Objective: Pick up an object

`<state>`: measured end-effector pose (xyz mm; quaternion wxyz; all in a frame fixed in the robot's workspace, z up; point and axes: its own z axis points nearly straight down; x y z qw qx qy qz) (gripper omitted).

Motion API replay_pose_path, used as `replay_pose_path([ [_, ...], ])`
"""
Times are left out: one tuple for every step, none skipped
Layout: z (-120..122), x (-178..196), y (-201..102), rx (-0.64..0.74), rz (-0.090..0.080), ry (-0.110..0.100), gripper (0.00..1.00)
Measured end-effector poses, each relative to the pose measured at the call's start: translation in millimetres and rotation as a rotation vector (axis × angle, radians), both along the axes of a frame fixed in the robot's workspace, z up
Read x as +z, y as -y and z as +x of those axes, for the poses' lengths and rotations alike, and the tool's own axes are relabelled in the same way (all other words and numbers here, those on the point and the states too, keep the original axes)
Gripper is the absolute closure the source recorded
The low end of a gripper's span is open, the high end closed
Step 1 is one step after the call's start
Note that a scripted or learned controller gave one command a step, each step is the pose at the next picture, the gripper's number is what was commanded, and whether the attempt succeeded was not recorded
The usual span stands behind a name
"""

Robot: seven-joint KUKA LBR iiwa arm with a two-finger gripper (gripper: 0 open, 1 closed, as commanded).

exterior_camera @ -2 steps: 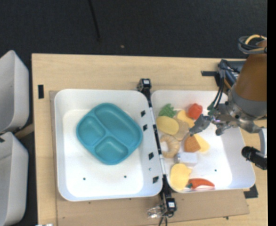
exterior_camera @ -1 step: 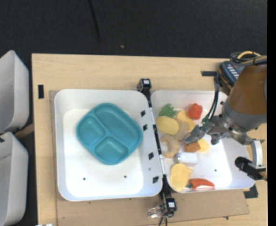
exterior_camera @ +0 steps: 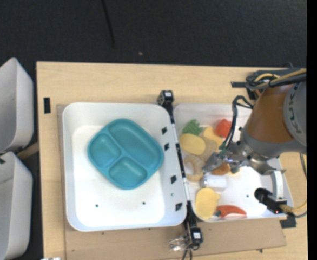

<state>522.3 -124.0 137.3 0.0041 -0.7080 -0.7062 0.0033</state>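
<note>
Gripper (exterior_camera: 219, 163): low over middle of right bin (exterior_camera: 256, 191), among toy foods; open or shut, cannot tell.
Brown piece (exterior_camera: 221, 170): directly under gripper tip, touching or not unclear.
Yellow round piece (exterior_camera: 192, 144): just left and far of gripper.
Yellow disc (exterior_camera: 206, 201): near side, apart from gripper.
Arm (exterior_camera: 272, 121): reaching in from right, orange band above wrist, bent down into bin.
Left bin (exterior_camera: 72, 167): holding blue divided plate (exterior_camera: 126, 153).
</note>
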Motion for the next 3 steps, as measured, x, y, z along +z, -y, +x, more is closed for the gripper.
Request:
replay_pose_path([
  [3,-38,0,0.001,0.003,0.009,0.0],
  [5,-28,2,-0.004,0.002,0.013,1.0],
  [1,35,6,0.003,-0.003,0.017,1.0],
])
